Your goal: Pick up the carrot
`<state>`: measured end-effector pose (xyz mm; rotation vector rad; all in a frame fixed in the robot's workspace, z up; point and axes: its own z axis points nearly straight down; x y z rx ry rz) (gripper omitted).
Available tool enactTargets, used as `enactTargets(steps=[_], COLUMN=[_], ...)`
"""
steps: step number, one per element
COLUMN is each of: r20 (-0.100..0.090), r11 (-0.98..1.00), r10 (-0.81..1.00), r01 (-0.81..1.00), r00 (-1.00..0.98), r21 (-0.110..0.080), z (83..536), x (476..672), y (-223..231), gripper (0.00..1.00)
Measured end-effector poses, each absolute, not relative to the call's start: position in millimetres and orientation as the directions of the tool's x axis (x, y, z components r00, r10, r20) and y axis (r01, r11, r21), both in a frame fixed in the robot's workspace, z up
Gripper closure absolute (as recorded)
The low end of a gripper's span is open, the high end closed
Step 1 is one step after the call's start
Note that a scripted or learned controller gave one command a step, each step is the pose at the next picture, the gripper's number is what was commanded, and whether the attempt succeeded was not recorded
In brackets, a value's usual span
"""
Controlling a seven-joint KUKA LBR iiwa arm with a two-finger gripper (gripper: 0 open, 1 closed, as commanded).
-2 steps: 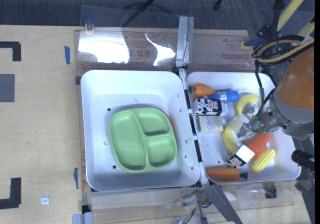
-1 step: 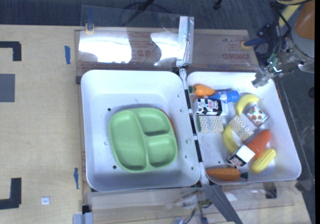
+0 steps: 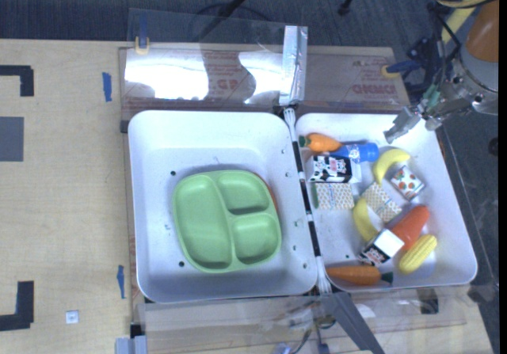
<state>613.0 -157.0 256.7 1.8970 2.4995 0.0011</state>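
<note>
the grey two-finger gripper (image 3: 405, 126) hangs at upper right over the right white plastic bin (image 3: 458, 210), grip state unclear, while the orange toy carrot (image 3: 354, 273) lies along that bin's bottom edge.

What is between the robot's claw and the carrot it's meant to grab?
The gripper hangs over the right bin's far right corner. The carrot lies against the near wall. Between them sit a banana, a small carton and a red toy. From above, nothing covers the carrot.
</note>
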Motion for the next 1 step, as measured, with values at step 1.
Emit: enactTargets(steps=[1], r20=[0.0], r11=[0.279], r10=[0.96], r01=[0.96], r00=[-0.279], r21=[0.0], z=[184.4], x=[570.1], y=[-67.8], gripper=[0.0])
